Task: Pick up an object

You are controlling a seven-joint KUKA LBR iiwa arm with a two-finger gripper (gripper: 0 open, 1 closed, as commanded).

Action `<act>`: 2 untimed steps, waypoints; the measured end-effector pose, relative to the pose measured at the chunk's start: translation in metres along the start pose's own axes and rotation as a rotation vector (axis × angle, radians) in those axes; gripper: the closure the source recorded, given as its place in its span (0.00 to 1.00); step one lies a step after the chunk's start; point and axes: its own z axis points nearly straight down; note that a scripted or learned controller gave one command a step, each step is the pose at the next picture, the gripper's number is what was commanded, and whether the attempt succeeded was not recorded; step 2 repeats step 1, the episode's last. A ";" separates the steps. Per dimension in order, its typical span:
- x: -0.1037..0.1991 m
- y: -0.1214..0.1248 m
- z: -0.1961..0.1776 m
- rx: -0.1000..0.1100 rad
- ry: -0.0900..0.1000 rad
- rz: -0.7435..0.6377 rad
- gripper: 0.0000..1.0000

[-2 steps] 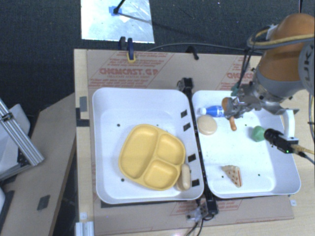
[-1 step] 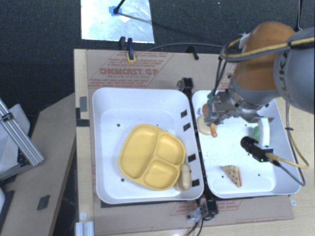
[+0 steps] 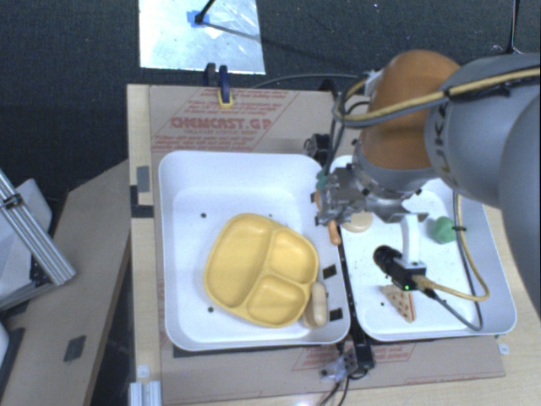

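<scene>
Gripper (image 3: pixel 331 211) at right bin's (image 3: pixel 494 307) left wall, its state unclear, yellow tray (image 3: pixel 260 269) in left bin (image 3: pixel 182 227)

Two shallow white plastic bins sit side by side, a left bin (image 3: pixel 169 252) and a right bin (image 3: pixel 494 299). The left bin holds one yellow divided plastic tray (image 3: pixel 254 265) and one beige rounded lump (image 3: pixel 317 304). The right bin holds one small green lump (image 3: pixel 441 228), one tan speckled wedge (image 3: pixel 400 301) and one pale round disc (image 3: pixel 358 222).
</scene>
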 end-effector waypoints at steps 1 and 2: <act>0.045 -0.007 0.009 0.001 0.000 0.000 1.00; 0.045 -0.007 0.009 0.001 0.000 0.000 1.00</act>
